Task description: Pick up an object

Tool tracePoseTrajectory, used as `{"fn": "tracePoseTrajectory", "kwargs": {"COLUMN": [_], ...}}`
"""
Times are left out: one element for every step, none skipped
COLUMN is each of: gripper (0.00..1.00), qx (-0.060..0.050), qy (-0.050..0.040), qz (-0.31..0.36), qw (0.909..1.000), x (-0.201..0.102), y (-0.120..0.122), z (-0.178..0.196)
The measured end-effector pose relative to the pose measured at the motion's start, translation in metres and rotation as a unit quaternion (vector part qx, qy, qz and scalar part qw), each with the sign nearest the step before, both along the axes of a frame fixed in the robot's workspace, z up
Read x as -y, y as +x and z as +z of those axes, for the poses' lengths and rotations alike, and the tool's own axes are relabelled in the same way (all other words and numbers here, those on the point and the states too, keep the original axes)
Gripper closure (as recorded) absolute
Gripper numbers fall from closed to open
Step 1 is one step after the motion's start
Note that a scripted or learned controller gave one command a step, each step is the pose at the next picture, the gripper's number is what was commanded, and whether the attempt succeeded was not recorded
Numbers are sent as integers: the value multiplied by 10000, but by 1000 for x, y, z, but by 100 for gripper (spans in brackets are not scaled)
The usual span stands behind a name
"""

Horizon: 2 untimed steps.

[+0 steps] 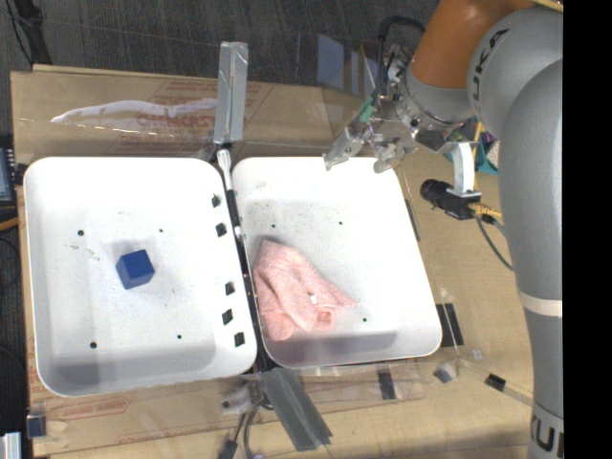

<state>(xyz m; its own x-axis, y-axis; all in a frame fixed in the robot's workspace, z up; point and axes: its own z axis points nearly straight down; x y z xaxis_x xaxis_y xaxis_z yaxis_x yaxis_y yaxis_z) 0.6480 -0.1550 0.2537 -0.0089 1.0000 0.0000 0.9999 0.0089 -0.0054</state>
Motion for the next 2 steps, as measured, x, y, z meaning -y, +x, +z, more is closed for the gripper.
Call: {"fn": "tracePoseTrajectory", "kwargs": {"gripper": [0,0], "qx": [7,16], "qy": [9,5], "qz": [1928,2006], "qw": [9812,9797], "x": [-4,5], "y": [4,-26], "z": [-43,-72]}}
